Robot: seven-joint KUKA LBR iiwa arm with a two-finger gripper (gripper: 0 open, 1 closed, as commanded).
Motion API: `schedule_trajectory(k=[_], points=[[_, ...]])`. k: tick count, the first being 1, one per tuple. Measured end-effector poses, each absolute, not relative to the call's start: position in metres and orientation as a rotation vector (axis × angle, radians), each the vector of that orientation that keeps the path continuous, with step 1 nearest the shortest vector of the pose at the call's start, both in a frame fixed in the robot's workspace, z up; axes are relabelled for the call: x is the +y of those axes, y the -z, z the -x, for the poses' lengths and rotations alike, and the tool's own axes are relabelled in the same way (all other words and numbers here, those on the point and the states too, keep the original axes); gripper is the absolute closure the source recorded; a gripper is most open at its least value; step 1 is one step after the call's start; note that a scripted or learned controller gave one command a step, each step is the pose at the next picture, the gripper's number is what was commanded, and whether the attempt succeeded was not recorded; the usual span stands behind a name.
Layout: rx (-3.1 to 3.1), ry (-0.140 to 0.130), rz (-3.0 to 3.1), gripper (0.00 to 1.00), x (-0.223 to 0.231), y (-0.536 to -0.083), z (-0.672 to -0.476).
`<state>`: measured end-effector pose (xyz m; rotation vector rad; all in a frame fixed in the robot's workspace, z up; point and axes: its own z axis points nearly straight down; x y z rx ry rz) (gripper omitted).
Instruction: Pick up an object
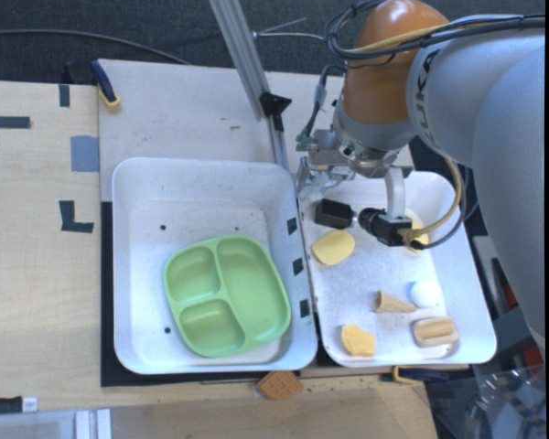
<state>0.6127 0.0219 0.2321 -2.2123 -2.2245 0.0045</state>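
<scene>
My end effector [334,210] hangs low over the right bin's [471,337] far-left corner, wrist bent downward from the right; whether it is spread or pressed together I cannot tell. Just below it lies a yellow oval piece [333,247]. Farther toward the camera sit a cone [393,303], a white ball [426,293], and a tan block [434,330]. Left, a green divided plate [227,294].

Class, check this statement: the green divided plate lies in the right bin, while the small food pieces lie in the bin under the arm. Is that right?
Not quite. The camera view shows the green divided plate in the left bin, not the right one. The rest stands: the small food pieces, such as the yellow piece and the cone, lie in the right bin under the arm.
</scene>
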Motion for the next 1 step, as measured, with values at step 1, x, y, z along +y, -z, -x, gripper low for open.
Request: schedule_trajectory(k=[1], points=[[-2.226,-0.004,2.211,1.0,0.0788,-0.2249,-0.5875]])
